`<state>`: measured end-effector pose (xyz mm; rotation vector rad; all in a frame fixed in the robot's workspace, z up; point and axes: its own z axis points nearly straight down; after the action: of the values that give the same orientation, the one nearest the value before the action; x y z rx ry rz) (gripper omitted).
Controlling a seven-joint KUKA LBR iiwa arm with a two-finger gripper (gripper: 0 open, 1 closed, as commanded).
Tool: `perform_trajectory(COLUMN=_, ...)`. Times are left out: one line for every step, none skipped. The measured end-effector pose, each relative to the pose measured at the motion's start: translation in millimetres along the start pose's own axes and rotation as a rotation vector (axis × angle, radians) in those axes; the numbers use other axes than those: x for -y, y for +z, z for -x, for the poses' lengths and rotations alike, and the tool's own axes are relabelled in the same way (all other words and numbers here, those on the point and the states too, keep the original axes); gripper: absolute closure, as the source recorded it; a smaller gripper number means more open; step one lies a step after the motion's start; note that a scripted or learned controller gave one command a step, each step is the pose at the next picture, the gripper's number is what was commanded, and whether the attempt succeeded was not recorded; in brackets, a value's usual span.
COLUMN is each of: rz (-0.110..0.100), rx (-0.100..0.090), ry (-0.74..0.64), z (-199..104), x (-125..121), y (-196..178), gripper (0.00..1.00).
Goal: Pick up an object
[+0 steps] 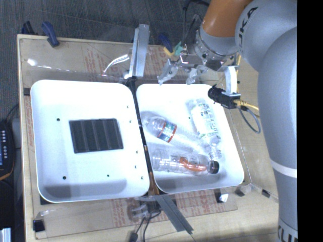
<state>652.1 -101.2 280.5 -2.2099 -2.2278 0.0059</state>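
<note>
Clear plastic bottles lie in the right bin (229, 135), none lifted yet, so the pick seems barely begun. The claw (179, 74) hangs over that bin's far rim, fingers spread, nothing between them. Three bottles: one with a red-blue label (160, 127), one white-labelled (204, 119) toward the right wall, one with orange inside (184, 164) along the near wall. The left bin (45, 135) holds a dark ribbed slab (96, 135).
</note>
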Motion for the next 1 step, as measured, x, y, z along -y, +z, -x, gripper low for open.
perform_trajectory(rz=0.006, rx=0.002, ry=-0.284, z=-31.1, x=-4.3, y=-111.5, gripper=0.00)
